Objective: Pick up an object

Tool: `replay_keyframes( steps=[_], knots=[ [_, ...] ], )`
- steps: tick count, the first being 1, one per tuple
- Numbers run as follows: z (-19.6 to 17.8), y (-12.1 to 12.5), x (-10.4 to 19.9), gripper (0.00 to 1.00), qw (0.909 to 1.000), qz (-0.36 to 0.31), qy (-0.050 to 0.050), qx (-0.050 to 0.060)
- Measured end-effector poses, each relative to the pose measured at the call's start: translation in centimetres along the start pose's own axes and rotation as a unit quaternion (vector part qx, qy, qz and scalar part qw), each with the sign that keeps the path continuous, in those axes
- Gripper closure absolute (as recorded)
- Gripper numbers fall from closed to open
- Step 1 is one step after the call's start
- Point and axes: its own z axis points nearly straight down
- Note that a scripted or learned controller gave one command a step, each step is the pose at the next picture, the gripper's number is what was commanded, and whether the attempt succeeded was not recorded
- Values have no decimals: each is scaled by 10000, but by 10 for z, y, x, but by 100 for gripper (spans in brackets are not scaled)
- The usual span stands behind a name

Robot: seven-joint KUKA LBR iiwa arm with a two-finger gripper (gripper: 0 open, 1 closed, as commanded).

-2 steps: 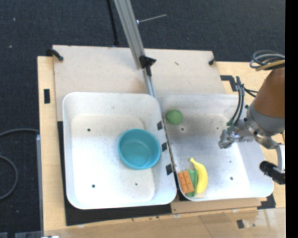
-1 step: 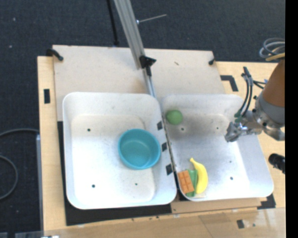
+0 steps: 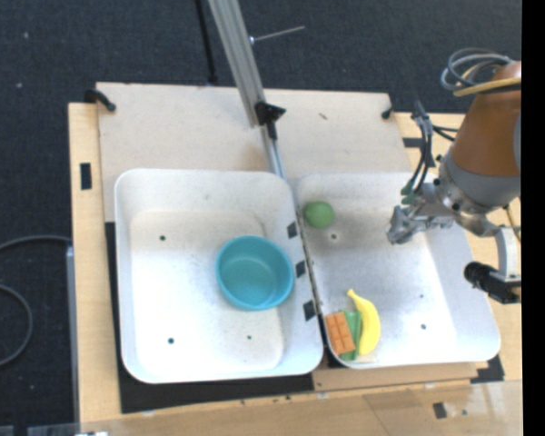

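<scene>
A green ball lies near the far left corner of the right bin. A yellow banana and an orange block on something green rest at that bin's front left corner. A blue bowl sits in the left bin. My gripper hangs over the right bin's far middle, to the right of the green ball and apart from it. Nothing shows between its fingers.
A slanted metal pole rises from the back, meeting the divide between the bins. Cables and a black fitting hang at the right side of the arm. The wooden bench edge frames both bins.
</scene>
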Motion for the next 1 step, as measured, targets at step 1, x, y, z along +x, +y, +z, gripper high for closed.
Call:
replay_keyframes(
  steps=[1],
  knots=[
    [-11, 17, 51, 100, 10000, -2, 5, 4]
  ],
)
